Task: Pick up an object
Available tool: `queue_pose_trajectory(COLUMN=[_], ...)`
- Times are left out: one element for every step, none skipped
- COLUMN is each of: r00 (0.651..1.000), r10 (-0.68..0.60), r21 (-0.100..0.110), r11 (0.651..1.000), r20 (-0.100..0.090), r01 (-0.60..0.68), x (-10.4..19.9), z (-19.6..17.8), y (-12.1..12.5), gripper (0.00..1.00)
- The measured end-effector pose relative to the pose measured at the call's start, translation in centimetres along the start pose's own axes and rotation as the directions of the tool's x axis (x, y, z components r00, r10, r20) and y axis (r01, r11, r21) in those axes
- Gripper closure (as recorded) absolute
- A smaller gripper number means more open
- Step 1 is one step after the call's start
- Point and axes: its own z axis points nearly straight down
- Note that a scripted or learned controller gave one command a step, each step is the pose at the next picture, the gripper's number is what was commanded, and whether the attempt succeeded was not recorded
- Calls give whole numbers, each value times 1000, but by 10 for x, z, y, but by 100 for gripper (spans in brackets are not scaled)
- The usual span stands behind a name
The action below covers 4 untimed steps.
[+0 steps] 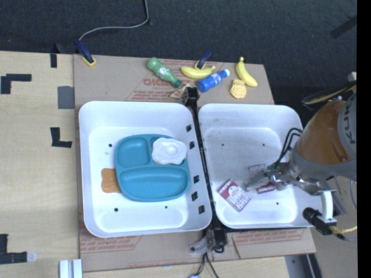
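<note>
Nearest the camera, at the lower edge of the right bin (pixel 290 120), a red and white packet (pixel 233 194) lay flat on the floor, tilted on a diagonal. Just beside it to the right, the gripper (pixel 259 181) was down low in the bin, pointing left from the grey arm (pixel 324 149). The fingers looked roughly half open, with nothing seen between them. A second small item, a card (pixel 259 169) with red print, lay partly under the gripper, touching it or very close; which of the two could not be told.

In the left bin (pixel 93 155) a blue tray (pixel 152 169) rested flat, with a white lump (pixel 169 150) on its upper right compartment and an orange piece (pixel 108 180) poking out from under its left edge.

Farther back, on the table (pixel 35 126) beyond the bins, sat a green bottle (pixel 163 72), a banana (pixel 197 71), a blue bottle (pixel 212 80), a corn cob (pixel 237 88) and a second banana (pixel 246 73).

As for progress, the reach seemed done: the gripper had got down among the things in the right bin. The grasp itself appeared not yet made, since nothing was off the floor. Closing on the packet or the card and lifting were what was left.
</note>
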Motion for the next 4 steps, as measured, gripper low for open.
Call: queue_pose_trajectory(r00=[1000, 1000, 1000, 1000], r10=[-4, -2, -2, -1], r21=[0, 0, 1, 1], r11=[1000, 1000, 1000, 1000], r20=[-4, -2, -3, -2], r01=[4, 2, 2, 1], x=[60, 64, 73, 73], z=[0, 0, 0, 0], y=[54, 19, 72, 33], gripper=[0, 0, 0, 0])
